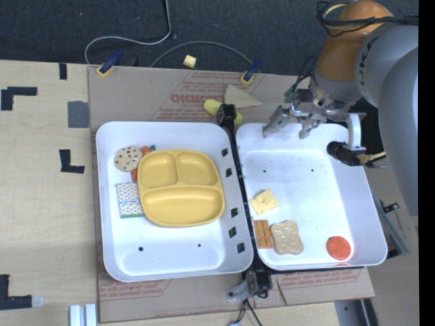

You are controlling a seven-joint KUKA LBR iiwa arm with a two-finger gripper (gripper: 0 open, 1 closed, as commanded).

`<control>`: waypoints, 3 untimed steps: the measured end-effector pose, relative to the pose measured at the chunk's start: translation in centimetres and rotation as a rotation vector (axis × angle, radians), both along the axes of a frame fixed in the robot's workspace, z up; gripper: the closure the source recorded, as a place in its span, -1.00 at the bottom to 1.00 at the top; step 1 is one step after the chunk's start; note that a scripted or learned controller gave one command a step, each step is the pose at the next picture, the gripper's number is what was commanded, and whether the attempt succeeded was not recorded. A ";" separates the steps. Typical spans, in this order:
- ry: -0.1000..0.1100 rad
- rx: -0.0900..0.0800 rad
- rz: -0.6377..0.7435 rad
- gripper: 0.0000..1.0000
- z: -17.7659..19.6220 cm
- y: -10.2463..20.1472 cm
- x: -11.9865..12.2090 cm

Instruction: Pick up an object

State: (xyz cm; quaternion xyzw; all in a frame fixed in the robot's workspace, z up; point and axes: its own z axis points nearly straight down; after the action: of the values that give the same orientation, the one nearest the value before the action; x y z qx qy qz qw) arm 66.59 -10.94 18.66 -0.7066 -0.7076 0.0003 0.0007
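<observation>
My gripper (291, 128) hangs over the far edge of the right bin (309, 165), its two fingers spread apart with nothing between them. In that bin's near part lie a yellow cheese wedge (264, 202), an orange cracker (262, 233), a tan slice of toast (286, 237) and a round red-orange piece (338, 248). All of these lie well in front of the gripper, toward the near wall.
The left bin (112, 246) holds a yellow divided plate (181, 187), a cookie (127, 157), a small red piece (144, 151) and a patterned wafer (128, 199). A black clip row (232, 182) runs between the bins. Cables and clamps lie beyond them.
</observation>
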 end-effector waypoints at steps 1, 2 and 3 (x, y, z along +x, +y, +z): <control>0.007 -0.002 -0.010 -1.00 0.0 -5.1 -12.9; -0.004 -0.001 0.001 -1.00 -10.4 0.1 -12.2; -0.008 -0.005 -0.002 -1.00 -4.4 -6.0 -6.9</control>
State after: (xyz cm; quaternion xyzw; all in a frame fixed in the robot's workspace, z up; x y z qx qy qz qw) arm 59.69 -16.95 14.24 -0.7073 -0.7069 -0.0009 -0.0039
